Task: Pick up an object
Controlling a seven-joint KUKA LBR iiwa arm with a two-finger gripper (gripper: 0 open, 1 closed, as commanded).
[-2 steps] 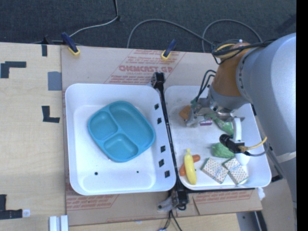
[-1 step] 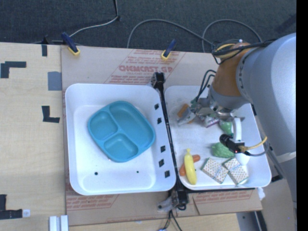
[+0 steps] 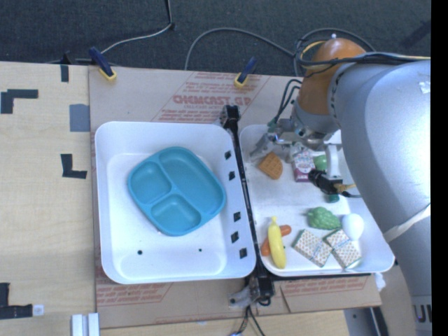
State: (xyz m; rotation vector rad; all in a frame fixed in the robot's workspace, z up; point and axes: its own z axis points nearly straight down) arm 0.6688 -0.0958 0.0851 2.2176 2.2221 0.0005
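The arm's end effector (image 3: 283, 140) sits low over the upper part of the right bin (image 3: 371, 263), in the upper right of the frame, just above a tan, bread-like piece (image 3: 270, 165). Metal parts at its tip appear to splay outward, but whether it is open or closed cannot be told from this view, and nothing is visibly held in it. So the pick looks not yet done: by my reading the arm is in the approach or descent, with grasp and lift left to do.

The tan piece is the likeliest target, being nearest the tip. It lies near the bin's left wall, roughly square, so it has no clear long axis. A maroon packet (image 3: 303, 165) lies just right of it, partly under the wrist.

Lower in the same bin lie a banana (image 3: 277, 244), its long axis running nearly top to bottom of the frame, a green item (image 3: 323, 218), a white egg (image 3: 352, 225) and two patterned blocks (image 3: 325, 246).

The left bin (image 3: 112, 257) holds a blue divided plate (image 3: 176, 190), its long axis running from upper left to lower right.
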